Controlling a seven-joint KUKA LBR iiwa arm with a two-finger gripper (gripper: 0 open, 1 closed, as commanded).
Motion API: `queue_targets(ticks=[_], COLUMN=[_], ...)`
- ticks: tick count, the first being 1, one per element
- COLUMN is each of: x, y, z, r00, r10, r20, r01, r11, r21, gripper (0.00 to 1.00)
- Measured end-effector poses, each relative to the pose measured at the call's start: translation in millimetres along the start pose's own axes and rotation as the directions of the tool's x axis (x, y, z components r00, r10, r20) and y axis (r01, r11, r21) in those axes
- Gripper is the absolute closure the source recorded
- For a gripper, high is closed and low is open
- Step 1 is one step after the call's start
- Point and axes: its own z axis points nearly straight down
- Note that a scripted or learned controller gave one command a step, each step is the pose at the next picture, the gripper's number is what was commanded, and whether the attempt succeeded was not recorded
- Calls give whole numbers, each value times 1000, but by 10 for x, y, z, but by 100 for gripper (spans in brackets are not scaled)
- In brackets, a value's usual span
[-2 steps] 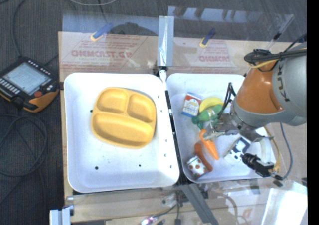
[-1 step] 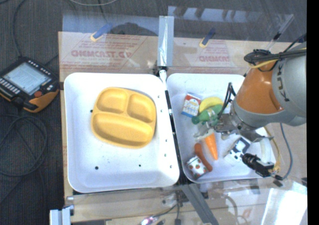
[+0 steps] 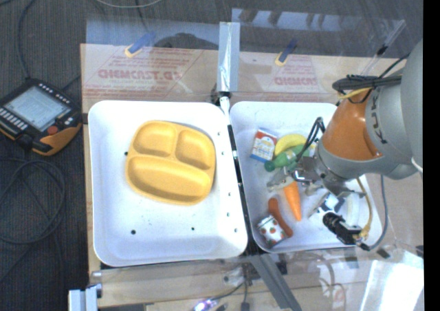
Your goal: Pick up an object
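Gripper (image 3: 297, 177) sits low in the right bin (image 3: 242, 165), wrist and orange band above it; fingertips are lost in metal clutter and shadow, so cannot tell whether it's released, clenched or grasping anything. No target is named; nearest candidates are the carrot (image 3: 293, 201) just below the tool and the green bottle (image 3: 282, 160) just left of it, both touching or nearly touching the tool area. Main risk, as a judgement: things are packed tight, so a close could catch two items at once, or pinch the carrot by its tapered end and let it slip on lift. The bottle looks round and could roll away if nudged. Banana (image 3: 291, 142) and small carton (image 3: 263, 146) lie just behind the bottle and could get shoved toward the bin wall. Sausage (image 3: 278, 215) and printed can (image 3: 269, 231) lie near the front edge, beside the carrot tip. Black cable (image 3: 342, 226) dangles by the wrist, might snag. Left bin (image 3: 103, 186) holds a yellow divided tray (image 3: 171, 161), well apart, no obstruction. Pendant (image 3: 38, 115) on the floor at far left.
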Motion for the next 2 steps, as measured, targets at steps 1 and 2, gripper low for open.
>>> queue_targets(ticks=[1, 2], x=[10, 277], y=[14, 492], z=[-99, -1280], r00=[1000, 963], r10=[-1, -269], r20=[-1, 0], r01=[1, 269], r11=[1000, 963], r21=[-3, 12], gripper=[100, 100])
